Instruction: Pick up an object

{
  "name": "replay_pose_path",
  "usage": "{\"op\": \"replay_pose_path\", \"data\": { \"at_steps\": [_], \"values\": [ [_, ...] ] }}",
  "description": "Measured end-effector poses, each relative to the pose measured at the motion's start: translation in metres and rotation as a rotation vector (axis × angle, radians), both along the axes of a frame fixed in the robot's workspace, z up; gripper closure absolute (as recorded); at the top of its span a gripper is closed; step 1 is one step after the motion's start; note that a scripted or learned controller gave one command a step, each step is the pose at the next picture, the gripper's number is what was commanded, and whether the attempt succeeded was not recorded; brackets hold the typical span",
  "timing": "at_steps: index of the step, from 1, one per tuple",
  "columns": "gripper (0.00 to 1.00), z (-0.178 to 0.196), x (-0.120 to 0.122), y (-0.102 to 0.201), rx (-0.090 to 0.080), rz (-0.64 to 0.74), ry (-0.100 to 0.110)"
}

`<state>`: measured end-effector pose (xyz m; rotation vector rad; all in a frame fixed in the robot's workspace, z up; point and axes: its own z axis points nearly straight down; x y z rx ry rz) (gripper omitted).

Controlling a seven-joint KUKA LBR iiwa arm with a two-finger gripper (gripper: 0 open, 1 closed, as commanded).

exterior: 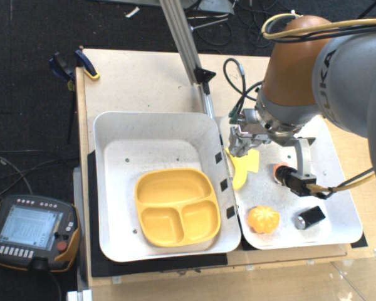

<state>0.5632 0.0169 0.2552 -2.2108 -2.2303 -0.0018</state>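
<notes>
My gripper (240,145) hangs low over the left part of the right bin (341,227). Its tip is right at the top edge of a flat yellow piece (245,166) that lies by the bin's left wall; I cannot tell whether it touches it. An orange, ribbed, round object (263,219) sits near the bin's front. To its right lies a small black and silver cylinder (309,217). A small red-orange object (279,172) shows beside a black part under the wrist.
The left bin (113,137) holds a yellow three-compartment tray (175,205). A slanted metal pole (185,39) rises behind the bins. A teach pendant (28,231) lies off the bench at the left. The big arm body covers the back of the right bin.
</notes>
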Motion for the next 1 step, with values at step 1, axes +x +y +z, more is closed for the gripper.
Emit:
{"op": "replay_pose_path", "data": {
  "at_steps": [1],
  "values": [
    [1.0, -0.0194, 0.0076, 0.0539, 0.0, -0.001, 0.003]
  ]
}}
